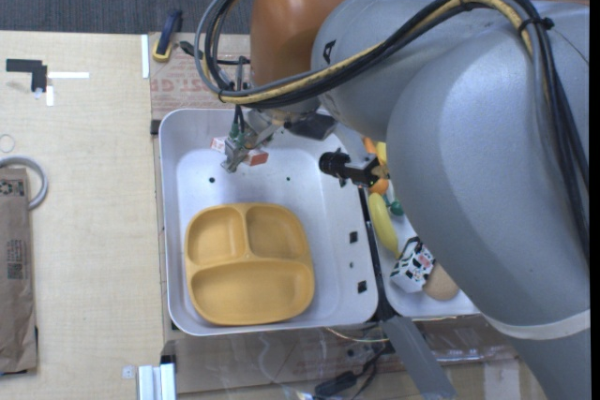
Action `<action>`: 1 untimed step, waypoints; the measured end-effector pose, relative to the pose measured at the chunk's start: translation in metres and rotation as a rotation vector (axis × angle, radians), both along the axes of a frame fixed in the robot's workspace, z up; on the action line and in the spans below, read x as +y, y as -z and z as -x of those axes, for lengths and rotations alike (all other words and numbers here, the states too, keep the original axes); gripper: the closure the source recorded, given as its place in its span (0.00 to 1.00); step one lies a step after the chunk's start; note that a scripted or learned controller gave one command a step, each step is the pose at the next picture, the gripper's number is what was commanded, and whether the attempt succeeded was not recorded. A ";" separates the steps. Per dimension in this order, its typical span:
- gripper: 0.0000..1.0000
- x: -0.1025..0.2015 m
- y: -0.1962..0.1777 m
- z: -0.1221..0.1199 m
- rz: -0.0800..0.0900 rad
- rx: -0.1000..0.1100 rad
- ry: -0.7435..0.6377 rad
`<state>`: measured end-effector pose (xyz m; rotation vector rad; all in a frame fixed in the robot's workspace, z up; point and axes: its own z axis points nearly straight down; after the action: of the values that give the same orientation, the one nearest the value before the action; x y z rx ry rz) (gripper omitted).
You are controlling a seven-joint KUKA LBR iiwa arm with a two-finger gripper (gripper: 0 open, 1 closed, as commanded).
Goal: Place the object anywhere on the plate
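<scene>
The grey arm sweeps in from the right, its gripper [236, 148] poised above the yellow plate [249, 263], finger state indiscernible.

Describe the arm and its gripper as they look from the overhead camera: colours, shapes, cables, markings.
The arm is built of bulky, rounded grey segments, with a glossy orange band above the wrist. A bundle of black cables, one of them yellowish, loops out over the band and runs back along the grey body. The gripper is small and dark, with metallic parts and small red and white markings near its tip.
</scene>
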<state>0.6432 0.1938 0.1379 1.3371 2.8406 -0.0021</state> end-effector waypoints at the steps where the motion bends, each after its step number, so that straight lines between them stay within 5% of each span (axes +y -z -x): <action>1: 1.00 0.024 0.037 0.040 -0.003 -0.022 -0.105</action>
<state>0.6033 0.2178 0.1007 1.1788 2.8900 0.0173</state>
